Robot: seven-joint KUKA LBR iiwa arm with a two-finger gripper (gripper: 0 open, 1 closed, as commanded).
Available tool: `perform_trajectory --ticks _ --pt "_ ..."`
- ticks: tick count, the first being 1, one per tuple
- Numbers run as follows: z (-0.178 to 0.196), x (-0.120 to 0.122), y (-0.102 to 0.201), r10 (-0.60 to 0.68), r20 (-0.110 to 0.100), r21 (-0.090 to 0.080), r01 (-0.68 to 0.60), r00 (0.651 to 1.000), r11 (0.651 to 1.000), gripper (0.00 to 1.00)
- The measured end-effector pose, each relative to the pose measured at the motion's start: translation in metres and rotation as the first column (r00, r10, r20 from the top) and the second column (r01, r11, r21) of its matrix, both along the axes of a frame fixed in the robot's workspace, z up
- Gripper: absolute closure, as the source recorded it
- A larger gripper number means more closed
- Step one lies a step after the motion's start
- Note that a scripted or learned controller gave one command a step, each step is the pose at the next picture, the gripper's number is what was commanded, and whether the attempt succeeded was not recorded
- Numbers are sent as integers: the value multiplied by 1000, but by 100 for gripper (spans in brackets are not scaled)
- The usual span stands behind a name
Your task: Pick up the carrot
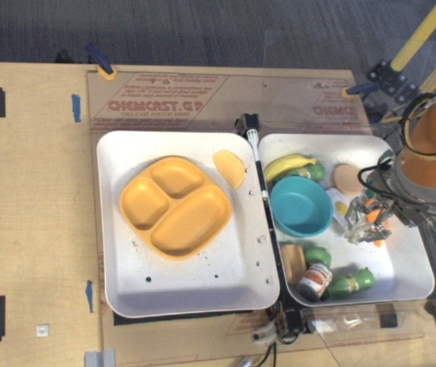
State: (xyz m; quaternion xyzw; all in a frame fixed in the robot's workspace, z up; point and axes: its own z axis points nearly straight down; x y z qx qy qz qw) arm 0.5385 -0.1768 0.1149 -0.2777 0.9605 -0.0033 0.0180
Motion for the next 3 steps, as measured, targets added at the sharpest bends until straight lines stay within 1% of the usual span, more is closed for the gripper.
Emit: perform_trajectory --ticks 3 --pt "34 9 5 -1 29 4 1 1000 1000 100"
